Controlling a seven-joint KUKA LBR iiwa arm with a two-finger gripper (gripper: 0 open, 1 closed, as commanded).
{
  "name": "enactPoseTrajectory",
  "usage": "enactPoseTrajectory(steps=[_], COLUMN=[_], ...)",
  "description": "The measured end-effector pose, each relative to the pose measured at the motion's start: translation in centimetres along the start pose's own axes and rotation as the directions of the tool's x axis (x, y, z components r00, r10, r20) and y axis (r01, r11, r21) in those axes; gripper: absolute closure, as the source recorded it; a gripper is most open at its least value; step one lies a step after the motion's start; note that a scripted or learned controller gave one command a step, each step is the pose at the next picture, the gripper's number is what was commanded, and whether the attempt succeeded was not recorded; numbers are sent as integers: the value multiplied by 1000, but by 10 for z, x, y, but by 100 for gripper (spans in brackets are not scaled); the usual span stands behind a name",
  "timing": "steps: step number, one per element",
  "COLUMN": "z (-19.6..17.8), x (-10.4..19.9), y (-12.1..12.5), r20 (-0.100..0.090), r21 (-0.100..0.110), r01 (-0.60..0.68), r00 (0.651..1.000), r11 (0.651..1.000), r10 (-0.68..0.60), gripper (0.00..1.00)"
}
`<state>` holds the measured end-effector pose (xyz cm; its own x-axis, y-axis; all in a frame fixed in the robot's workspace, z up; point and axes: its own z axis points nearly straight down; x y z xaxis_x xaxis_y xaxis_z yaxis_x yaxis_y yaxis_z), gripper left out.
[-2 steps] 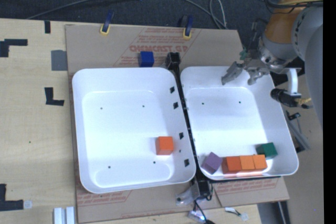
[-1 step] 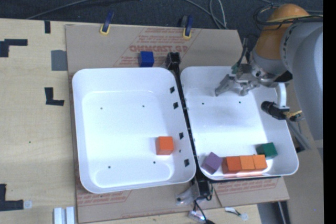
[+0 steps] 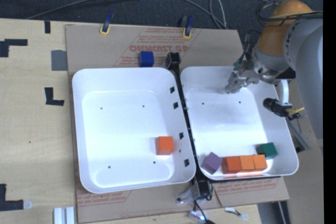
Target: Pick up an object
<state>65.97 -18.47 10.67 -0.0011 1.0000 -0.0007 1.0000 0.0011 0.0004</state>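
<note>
Along the near edge of the right bin (image 3: pixel 273 113) sit a purple block (image 3: pixel 211 162), an orange bar of joined cubes (image 3: pixel 244 164) and, by the near right corner, a green block (image 3: pixel 267 150). In the left bin (image 3: pixel 89 113), an orange cube (image 3: pixel 165 145) rests toward the near right corner. Farther back, the gripper (image 3: pixel 234 85) hangs over the right bin's far edge; how far it is parted cannot be told, and nothing is visibly gripped. Beyond the left bin's far edge, a blue cube (image 3: pixel 146 58) lies on the cardboard (image 3: pixel 152 42).
</note>
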Motion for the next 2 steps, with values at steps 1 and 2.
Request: enactPoseTrajectory(steps=[1,2], z=[-43,-102], x=[-1,7], y=[-3,-5], r20=[0,0], r21=[-3,-5], r01=[-1,0], r00=[1000,1000], r11=[1000,1000], r10=[1,0], gripper=[100,100])
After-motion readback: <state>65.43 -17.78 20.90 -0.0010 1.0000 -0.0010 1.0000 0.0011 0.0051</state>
